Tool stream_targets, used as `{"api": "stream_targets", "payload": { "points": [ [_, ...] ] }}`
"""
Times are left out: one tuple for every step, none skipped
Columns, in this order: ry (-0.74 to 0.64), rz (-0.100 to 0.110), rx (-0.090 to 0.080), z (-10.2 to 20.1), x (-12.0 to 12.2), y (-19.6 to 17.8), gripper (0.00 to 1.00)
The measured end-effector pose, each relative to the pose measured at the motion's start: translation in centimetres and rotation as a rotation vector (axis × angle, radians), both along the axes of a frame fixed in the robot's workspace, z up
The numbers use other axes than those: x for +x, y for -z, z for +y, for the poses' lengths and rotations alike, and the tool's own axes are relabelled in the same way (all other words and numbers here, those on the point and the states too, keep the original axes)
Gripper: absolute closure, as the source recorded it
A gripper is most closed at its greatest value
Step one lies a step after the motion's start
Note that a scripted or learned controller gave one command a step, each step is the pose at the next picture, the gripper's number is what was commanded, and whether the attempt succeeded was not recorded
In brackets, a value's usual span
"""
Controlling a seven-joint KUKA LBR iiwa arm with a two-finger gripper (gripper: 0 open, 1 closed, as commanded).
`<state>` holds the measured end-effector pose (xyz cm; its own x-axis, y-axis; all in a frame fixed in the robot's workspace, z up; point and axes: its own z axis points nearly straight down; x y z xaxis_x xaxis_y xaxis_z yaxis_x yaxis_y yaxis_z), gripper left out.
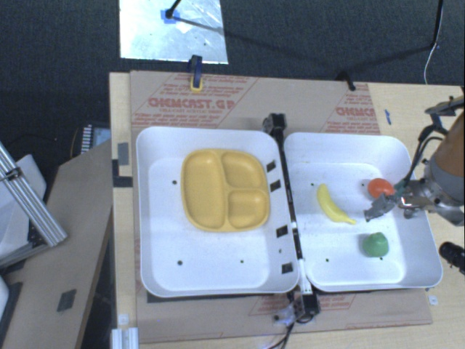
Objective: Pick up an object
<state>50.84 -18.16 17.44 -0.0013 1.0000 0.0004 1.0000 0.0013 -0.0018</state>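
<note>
- Tool [379, 208]: right of frame, low in the right white bin [349, 151]; finger state: cannot tell.
- Small orange-red ball [379, 187], green ball [375, 244], yellow plastic banana [333, 204]: close around it.
- Risk: round items may roll when nudged.

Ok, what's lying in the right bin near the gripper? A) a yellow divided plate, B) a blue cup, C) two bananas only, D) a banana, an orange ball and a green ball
D: the right bin holds a banana, an orange ball and a green ball, with the gripper close by.
</note>
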Motion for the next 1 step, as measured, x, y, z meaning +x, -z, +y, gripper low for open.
{"api": "stream_targets", "payload": {
  "points": [
    [0.001,0.001,0.001,-0.48,-0.84,4.83,0.0]
  ]
}}
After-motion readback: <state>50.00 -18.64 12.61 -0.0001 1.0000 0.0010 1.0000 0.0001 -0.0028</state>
